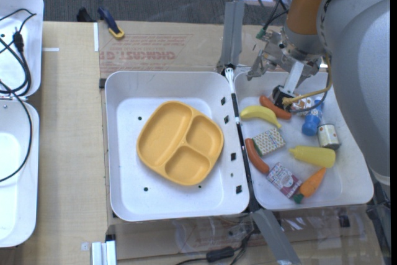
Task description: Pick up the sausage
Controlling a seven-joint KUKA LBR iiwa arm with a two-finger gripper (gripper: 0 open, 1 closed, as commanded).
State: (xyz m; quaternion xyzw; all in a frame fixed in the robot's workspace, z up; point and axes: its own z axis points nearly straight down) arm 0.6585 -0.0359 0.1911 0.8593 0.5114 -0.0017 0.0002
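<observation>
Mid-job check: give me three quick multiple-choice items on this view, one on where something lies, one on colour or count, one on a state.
1. Which bin holds the banana? A left B right C neither
2. How many compartments has the yellow plate? A two B three C four
3. How does the plate sit? A flat, open side up B upside down C on its edge

B: the banana lies in the right bin with the other toys.
B: two ridges split it three ways.
A: its hollows face the camera, in the left bin.
</observation>
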